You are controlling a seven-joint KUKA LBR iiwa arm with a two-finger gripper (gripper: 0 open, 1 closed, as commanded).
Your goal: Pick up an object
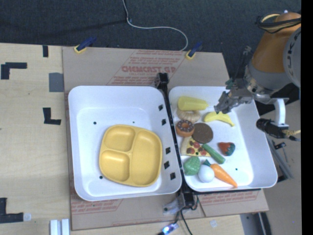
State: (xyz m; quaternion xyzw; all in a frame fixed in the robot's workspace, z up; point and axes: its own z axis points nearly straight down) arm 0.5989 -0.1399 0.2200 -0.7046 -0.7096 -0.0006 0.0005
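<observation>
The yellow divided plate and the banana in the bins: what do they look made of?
The yellow divided plate looks like moulded plastic, hedged: one even colour, soft rounded compartment ridges, dull sheen. The banana also looks plastic, probably a toy: flat uniform yellow, smooth skin, no spots. It is too small to tell hard from soft.

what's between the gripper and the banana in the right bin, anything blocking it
Nothing visible blocks it. The gripper hangs over the right bin, just above the banana, with only white bin floor showing between them. The yellow pepper lies off to the camera view's left, apart from that path.
</observation>
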